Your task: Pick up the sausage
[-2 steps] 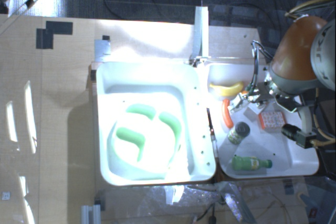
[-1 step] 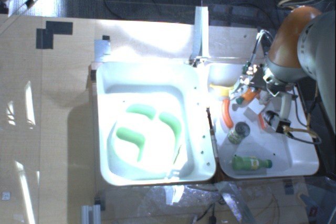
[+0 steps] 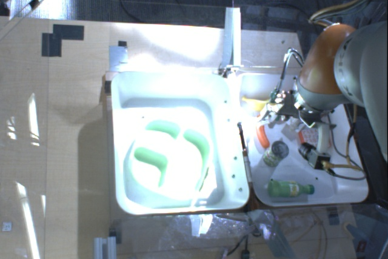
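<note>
Grey arm (image 3: 364, 63) — orange band, black cables

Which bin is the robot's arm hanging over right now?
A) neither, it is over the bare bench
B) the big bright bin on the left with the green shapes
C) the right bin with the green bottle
C: the arm reaches in above the right bin, where the green bottle lies.
</note>
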{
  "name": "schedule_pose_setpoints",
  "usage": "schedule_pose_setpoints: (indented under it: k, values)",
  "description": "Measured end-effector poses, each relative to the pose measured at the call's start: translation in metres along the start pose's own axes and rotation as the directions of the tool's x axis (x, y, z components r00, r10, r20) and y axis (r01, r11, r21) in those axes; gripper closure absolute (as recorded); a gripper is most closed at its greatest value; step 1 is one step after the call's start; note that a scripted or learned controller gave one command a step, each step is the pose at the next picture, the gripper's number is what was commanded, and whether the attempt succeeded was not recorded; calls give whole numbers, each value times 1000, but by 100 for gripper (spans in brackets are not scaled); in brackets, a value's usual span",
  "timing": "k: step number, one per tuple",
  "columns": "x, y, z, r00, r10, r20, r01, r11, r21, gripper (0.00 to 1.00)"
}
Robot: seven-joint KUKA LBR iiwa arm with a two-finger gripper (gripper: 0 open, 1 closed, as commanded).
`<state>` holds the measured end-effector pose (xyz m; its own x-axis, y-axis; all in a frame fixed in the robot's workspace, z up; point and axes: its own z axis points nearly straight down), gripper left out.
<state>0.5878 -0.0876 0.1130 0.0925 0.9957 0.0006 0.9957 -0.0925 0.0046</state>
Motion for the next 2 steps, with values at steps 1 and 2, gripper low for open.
schedule_pose_setpoints:
  k: [1, 2]
  values:
    - [1, -6, -24, 985, -174, 1, 174, 985, 0, 0]
    - [14, -21, -73, 916, -401, 1, 401, 916, -1, 0]
